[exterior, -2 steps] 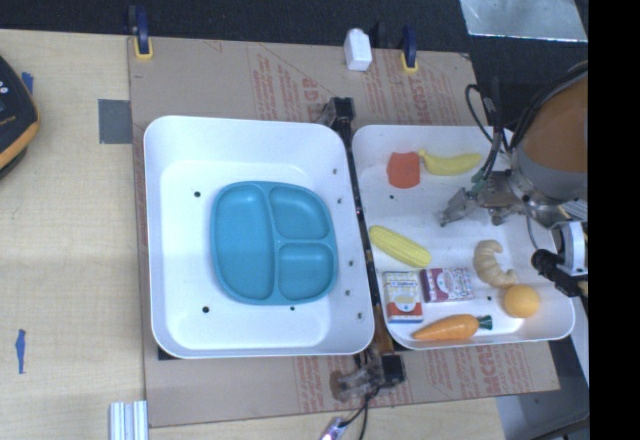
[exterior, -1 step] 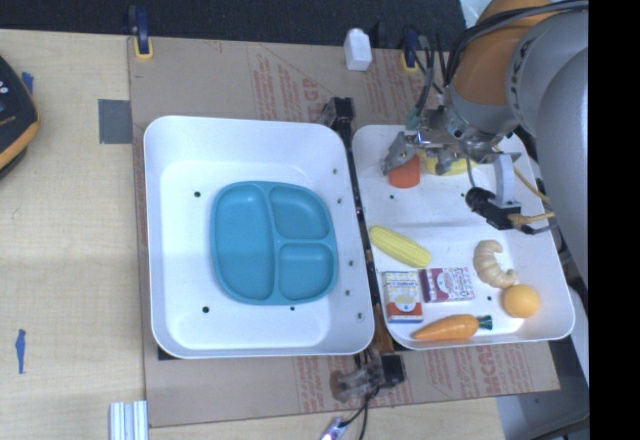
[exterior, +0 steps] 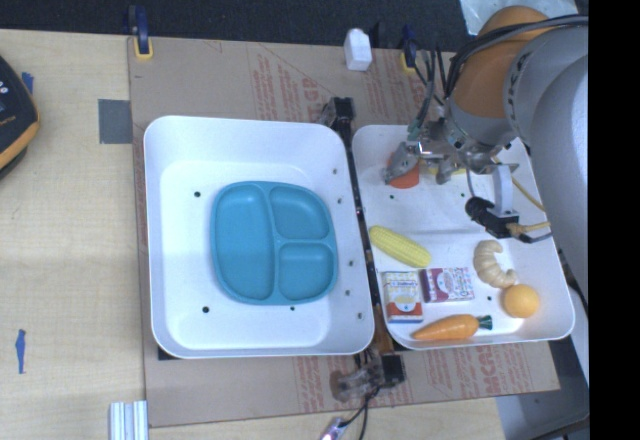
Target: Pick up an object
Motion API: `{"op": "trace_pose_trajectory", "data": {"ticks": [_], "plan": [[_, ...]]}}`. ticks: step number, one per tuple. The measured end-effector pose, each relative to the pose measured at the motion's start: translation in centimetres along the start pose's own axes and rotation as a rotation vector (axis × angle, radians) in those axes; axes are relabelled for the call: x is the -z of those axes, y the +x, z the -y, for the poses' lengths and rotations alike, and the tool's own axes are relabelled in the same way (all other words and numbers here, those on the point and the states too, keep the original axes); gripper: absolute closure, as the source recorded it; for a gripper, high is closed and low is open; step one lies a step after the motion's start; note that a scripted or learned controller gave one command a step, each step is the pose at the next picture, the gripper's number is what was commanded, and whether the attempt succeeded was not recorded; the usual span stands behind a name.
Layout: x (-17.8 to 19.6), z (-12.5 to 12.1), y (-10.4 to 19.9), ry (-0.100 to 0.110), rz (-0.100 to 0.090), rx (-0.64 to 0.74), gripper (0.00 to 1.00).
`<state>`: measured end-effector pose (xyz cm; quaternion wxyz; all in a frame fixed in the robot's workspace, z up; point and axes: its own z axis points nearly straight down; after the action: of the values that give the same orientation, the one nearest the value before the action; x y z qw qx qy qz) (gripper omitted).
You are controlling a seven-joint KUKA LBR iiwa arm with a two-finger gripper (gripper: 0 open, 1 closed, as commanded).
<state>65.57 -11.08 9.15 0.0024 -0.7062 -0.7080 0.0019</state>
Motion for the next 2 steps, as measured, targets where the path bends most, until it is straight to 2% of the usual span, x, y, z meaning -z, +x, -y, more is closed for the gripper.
{"op": "trace_pose_trajectory", "data": {"ticks": [2], "plan": [[0.1,-0.1,-2.6,-0.004,0.001,0.000,0.00]]}}
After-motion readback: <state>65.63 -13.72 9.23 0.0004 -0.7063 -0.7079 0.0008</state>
